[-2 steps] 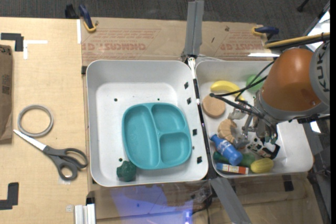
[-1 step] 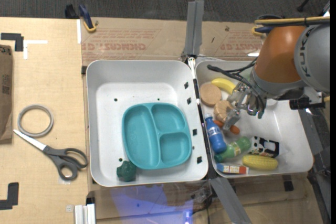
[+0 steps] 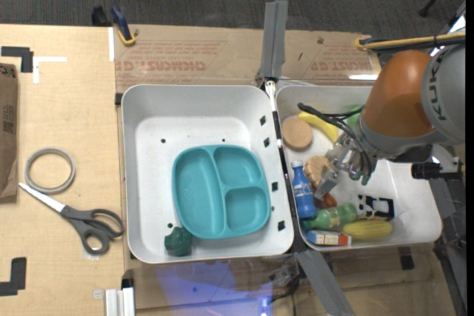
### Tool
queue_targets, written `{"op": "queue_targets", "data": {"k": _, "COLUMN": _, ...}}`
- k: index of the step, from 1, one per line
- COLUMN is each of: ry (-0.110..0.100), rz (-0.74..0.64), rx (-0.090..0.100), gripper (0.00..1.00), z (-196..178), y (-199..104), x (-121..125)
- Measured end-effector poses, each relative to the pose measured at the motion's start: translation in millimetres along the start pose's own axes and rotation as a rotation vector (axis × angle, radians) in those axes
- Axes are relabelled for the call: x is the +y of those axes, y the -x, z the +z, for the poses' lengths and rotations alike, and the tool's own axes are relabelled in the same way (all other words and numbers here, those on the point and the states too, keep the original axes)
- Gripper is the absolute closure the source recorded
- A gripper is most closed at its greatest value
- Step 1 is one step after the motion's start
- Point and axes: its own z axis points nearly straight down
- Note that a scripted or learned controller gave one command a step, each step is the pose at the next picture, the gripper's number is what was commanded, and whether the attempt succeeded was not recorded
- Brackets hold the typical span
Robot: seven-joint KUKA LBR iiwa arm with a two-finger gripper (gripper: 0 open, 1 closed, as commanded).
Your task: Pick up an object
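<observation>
The right bin (image 3: 415, 233) holds a pile of small items: a round tan disc (image 3: 298, 134), a banana (image 3: 323, 126), a blue bottle (image 3: 302, 193), a tan lumpy piece (image 3: 317, 169), a green vegetable (image 3: 335, 217), a yellow corn cob (image 3: 367, 229) and a red-and-white tube (image 3: 326, 238). My gripper (image 3: 339, 172) hangs low over the middle of this bin, slanting down to the left, its tip beside the tan piece and over a small red item (image 3: 326, 199). I see nothing lifted off the pile. The orange band (image 3: 398, 94) and wrist hide the bin's back right.
The left bin (image 3: 148, 122) holds a teal divided plate (image 3: 222, 190) and a small dark green lump (image 3: 178, 241) at its front. On the wooden bench to the left lie scissors (image 3: 83, 220) and a tape roll (image 3: 49, 169). A black-and-white card (image 3: 375, 205) sits under the wrist.
</observation>
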Motion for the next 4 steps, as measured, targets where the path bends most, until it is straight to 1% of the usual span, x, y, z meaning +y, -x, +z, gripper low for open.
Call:
{"op": "queue_targets", "data": {"k": 1, "ry": -0.001, "rz": 0.087, "rx": -0.008, "gripper": 0.0, "z": -1.6, "y": -28.2, "x": -11.1}}
{"op": "queue_targets", "data": {"k": 2, "ry": -0.001, "rz": 0.197, "rx": -0.001, "gripper": 0.0, "z": 0.7, "y": -52.3, "x": -21.0}}
{"op": "queue_targets", "data": {"k": 3, "ry": -0.002, "rz": 0.37, "rx": 0.0, "gripper": 0.0, "z": 1.3, "y": 37.2, "x": 18.4}}
{"op": "queue_targets", "data": {"k": 4, "ry": -0.004, "rz": 0.975, "rx": 0.0, "gripper": 0.0, "z": 1.4, "y": 82.1, "x": 30.2}}
